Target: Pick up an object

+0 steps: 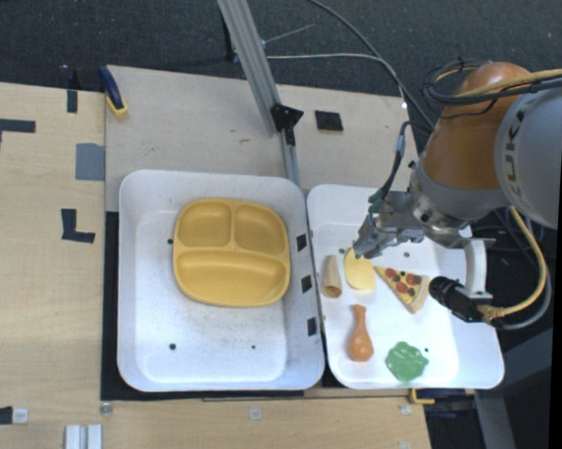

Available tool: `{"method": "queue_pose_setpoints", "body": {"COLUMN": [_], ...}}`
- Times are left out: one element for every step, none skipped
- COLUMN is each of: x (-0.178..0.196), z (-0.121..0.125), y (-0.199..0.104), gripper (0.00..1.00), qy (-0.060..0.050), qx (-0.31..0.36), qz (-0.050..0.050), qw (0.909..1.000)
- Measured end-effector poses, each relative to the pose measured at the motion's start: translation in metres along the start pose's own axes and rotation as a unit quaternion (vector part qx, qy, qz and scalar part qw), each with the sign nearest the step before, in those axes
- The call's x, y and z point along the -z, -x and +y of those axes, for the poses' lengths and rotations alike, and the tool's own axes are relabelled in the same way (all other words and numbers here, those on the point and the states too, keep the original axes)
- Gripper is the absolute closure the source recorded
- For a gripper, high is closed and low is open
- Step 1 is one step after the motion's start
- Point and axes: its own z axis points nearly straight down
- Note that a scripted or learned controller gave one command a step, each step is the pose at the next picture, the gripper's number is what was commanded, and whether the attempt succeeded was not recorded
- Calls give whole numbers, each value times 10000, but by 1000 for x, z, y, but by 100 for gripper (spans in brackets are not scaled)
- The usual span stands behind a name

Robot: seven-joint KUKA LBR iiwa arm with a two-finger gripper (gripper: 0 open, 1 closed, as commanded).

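Observation:
My gripper [364,249] hangs low over the right bin [334,205], its tip just above a pale yellow slice [360,273]. Close to the left of that slice lies a tan cylinder [332,276]. A pizza wedge [402,286] rests to the slice's right. Nearer the front sit an orange drumstick [360,334] and a green leafy piece [406,361]. I see nothing held between the gripper's fingers, and their gap is hidden from this angle.
The left bin [138,352] holds a yellow divided plate [233,252]. A grey metal pole [257,63] slants down toward the gap between the bins. The arm's orange band and grey body cover the right bin's far right corner.

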Motion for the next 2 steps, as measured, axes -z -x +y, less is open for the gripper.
{"method": "queue_pose_setpoints", "body": {"x": [-15,-28], "z": [29,50], "y": [-50,-95], "gripper": [100,100], "qy": [-3,-2], "qx": [-5,-8], "qz": [-6,-8], "qw": [10000,10000]}}
